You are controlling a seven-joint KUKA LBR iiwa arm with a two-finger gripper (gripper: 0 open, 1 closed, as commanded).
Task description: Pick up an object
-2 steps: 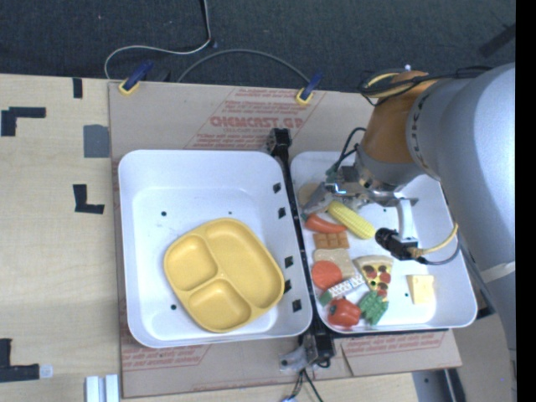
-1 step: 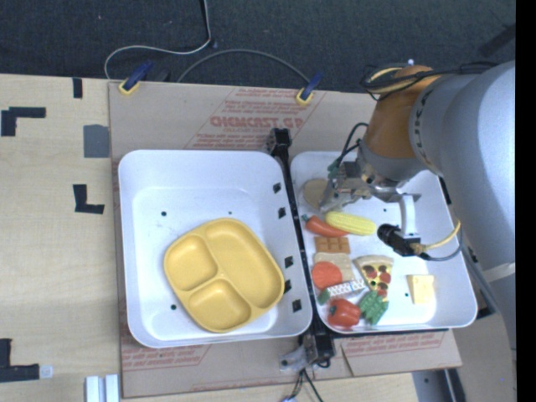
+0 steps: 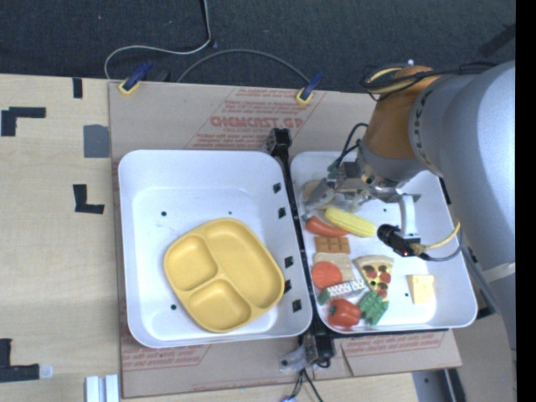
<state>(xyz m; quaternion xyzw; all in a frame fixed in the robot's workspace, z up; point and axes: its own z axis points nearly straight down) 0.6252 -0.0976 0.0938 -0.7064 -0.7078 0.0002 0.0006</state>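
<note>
In right bin [image 3: 456,304]: toy food clustered, none lifted.
Claw [image 3: 335,182]: low at bin's upper left, just above corn [image 3: 349,222]; finger state cannot be told; nothing seen held.
Nearest candidates: corn, lying flat; carrot [image 3: 325,228] just beside it.
Other items: waffle [image 3: 332,245], pizza slice [image 3: 374,268], cheese [image 3: 421,289], tomato [image 3: 342,311], all resting on bin floor.
Left bin [image 3: 142,182]: holds yellow tray [image 3: 222,273] only.
Progress: judged early; approach made, grasp and lift outstanding.
Remaining: close on one item, raise clear of bin.
Writing: red print on cardboard [image 3: 243,120] over worktop, too blurred to read with confidence.
</note>
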